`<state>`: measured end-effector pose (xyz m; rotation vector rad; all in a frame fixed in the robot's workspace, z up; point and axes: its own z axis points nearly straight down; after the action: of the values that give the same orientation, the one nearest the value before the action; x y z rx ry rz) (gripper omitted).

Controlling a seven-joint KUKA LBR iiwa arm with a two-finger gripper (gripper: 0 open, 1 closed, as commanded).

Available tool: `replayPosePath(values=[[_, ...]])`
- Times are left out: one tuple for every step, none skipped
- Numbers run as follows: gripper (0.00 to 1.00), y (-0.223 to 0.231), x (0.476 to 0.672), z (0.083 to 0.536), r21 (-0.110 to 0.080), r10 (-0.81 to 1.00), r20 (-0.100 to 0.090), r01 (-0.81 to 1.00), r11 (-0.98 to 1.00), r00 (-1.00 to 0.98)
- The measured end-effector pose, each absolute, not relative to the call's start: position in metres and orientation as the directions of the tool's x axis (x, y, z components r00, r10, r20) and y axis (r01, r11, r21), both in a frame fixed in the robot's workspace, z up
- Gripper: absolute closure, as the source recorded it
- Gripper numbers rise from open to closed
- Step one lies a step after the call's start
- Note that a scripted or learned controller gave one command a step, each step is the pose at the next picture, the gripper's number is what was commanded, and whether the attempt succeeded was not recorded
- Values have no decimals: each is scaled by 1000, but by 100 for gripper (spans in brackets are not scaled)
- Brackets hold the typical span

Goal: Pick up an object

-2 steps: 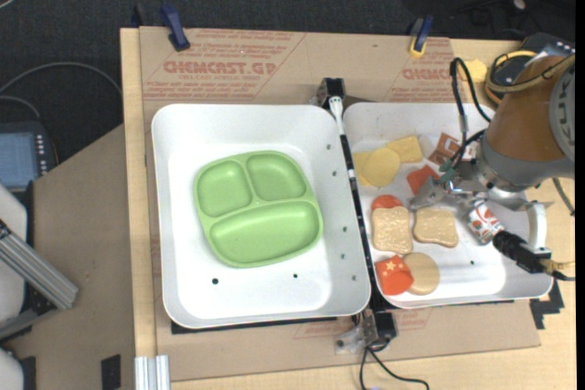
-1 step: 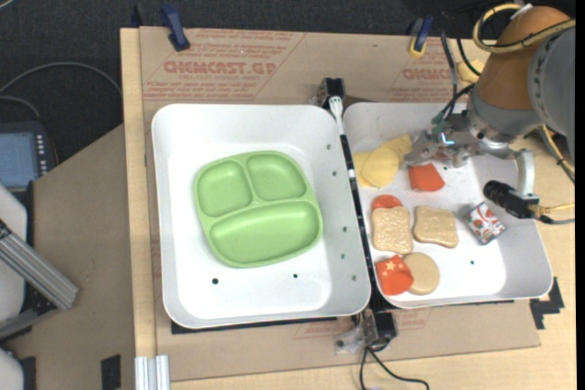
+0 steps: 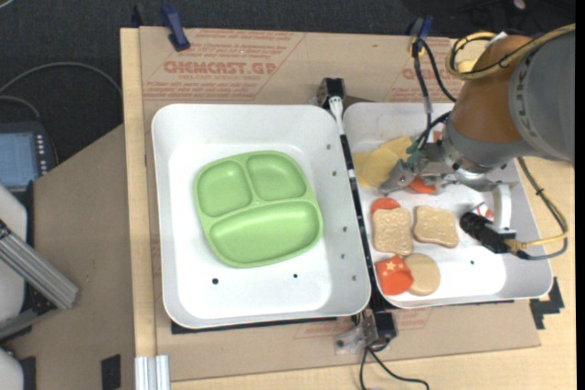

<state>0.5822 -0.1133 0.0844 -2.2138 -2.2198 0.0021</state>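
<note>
The left bin [image 3: 174, 196] holds a green divided tray [image 3: 258, 208]. The right bin [image 3: 521, 283] holds the pickable pieces. The arm [image 3: 512, 105] hangs over its far side. Gripper [image 3: 416, 171] sits low beside a yellow piece [image 3: 377, 162] and touching a small red item [image 3: 421, 186]; finger state cannot be determined. Two toast slices [image 3: 413, 228] lie nearer. Recommendation: centre on one piece, clear of neighbours, before closing
</note>
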Motion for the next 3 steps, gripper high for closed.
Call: replayPosePath(values=[[0, -111, 560, 85, -4, 1000, 2, 1000, -1, 1], [0, -143, 602, 140, 9, 1000, -4, 1000, 0, 0], [0, -110, 584, 82, -6, 1000, 3, 1000, 1, -1]])
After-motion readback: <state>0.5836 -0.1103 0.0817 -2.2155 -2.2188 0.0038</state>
